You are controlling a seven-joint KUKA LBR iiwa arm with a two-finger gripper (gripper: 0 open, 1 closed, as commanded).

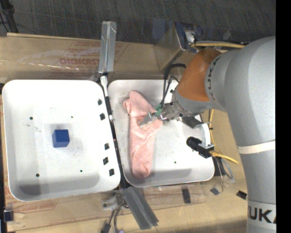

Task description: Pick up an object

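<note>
Arm, one pink cloth, one blue cube.

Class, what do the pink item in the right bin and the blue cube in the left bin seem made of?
Long pink cloth: apparently soft fabric, matte, limp and wrinkled. Small blue cube: seemingly rigid, perhaps plastic, foam or painted wood; crisp edges, even colour.

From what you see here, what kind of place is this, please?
Probably a robotics lab or test station for grasping, not a home or a shop. A big grey arm with its gripper works over two white bins holding only test items: a pink cloth and a blue cube.
</note>
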